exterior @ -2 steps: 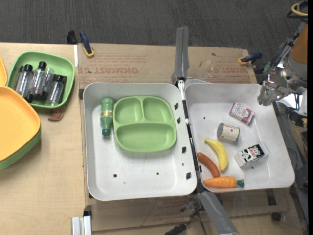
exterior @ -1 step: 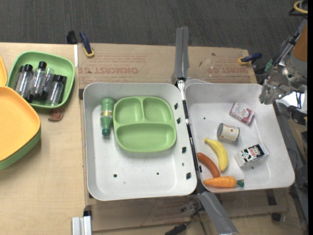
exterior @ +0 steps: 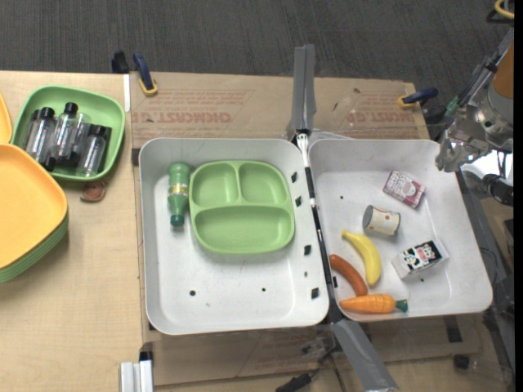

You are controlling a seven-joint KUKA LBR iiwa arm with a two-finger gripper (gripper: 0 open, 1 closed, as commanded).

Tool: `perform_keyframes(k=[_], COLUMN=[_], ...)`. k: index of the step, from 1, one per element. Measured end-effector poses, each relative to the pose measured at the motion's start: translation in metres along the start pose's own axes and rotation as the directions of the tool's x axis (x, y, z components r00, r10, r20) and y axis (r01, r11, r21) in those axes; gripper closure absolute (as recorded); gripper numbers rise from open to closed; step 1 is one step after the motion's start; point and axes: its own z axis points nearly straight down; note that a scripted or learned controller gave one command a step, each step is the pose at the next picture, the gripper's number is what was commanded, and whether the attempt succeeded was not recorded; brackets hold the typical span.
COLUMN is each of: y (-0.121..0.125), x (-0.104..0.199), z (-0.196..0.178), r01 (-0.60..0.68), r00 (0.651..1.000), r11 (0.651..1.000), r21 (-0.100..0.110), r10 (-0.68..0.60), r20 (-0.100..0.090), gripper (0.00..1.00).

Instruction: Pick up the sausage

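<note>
Two white bins sit side by side on the tabletop. The sausage (exterior: 349,274) lies untouched by the right bin's (exterior: 458,296) left wall, between banana (exterior: 365,256) and carrot (exterior: 373,304). The pincer (exterior: 454,155) hovers well apart at the far right corner, seemingly empty; its spread is unclear. Nothing done yet.

landmark: divided plate (exterior: 241,206) in left bin (exterior: 155,243) | bottle (exterior: 178,193) touching its left | right of it: banana (exterior: 364,254), carrot (exterior: 373,304), can (exterior: 381,220), pink carton (exterior: 404,188), milk carton (exterior: 419,258) | far left: yellow plates (exterior: 29,219), vial tray (exterior: 69,133)
</note>
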Motion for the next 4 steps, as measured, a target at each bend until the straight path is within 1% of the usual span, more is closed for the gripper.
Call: perform_keyframes(k=[3, 4], y=[0.001, -0.021], x=[-0.002, 0.019], z=[-0.025, 0.096], r01=[0.004, -0.308], r00=[1.000, 0.951], r11=[1.000, 0.952], r21=[0.000, 0.000], r10=[-0.004, 0.308], r20=[0.003, -0.011], gripper=[1.00, 1.00])
